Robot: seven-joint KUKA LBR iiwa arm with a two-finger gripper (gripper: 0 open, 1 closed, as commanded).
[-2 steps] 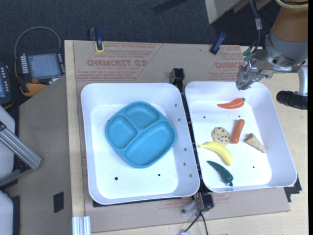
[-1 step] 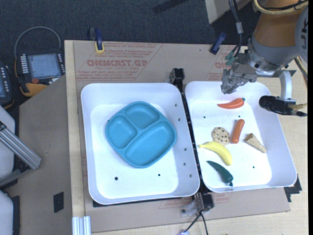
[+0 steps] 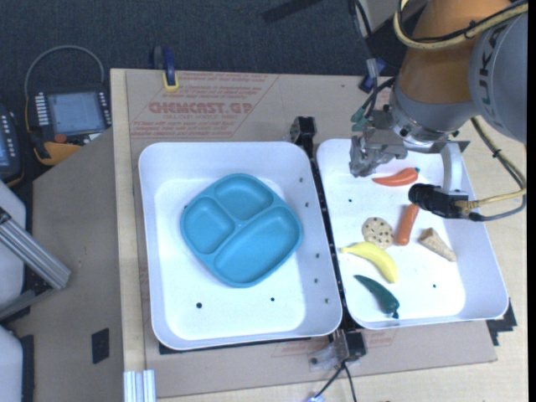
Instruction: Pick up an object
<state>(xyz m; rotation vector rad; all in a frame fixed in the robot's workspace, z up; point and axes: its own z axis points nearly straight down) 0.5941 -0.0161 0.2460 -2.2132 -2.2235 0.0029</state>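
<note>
Camera view shows you the gripper (image 3: 366, 167) low in the right bin (image 3: 481, 296), beside the red chili (image 3: 395, 177); finger state cannot be told.

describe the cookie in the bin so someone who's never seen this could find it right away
Look in the right white bin, near its middle. The cookie lies just above the banana and left of the sausage. It alone is round, flat, tan and dark-speckled.
</note>
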